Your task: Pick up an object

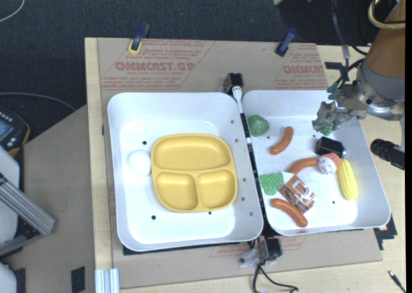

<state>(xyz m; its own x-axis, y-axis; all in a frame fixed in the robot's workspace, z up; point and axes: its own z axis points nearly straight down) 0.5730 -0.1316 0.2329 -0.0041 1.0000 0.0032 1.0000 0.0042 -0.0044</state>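
At the bottom of the frame the counter (193,272) shows bare wood and a cable clip below the bins. Just above, in the lower right, the right bin (370,214) holds the likely targets: a sausage (289,212) nearest the front wall, a small brown-and-white packet (299,193) touching it, and a green ridged piece (271,183) just left of that. Further up lie a yellow corn cob (348,178), a second sausage (303,165) beside a pink-and-white ball (327,165), a black block (329,146), a third sausage (281,140) and a green lump (258,124). The left bin (129,221) carries a yellow divided tray (192,172) and a white ball (139,160).

The claw (327,120) hangs over the upper right part of the right bin, above the black block; whether it is released or clenched I cannot tell, and nothing shows in it. The pick looks not yet made. For a clean try I would choose a piece lying apart, such as the third sausage or the corn cob, come straight down across its narrow width, and avoid the crowded packet cluster, where a neighbour could be nudged or caught too.

Farthest back, the board (193,66) under the bins bears red print reading roughly "CHEMCAST G.P", repeated partly at upper right.
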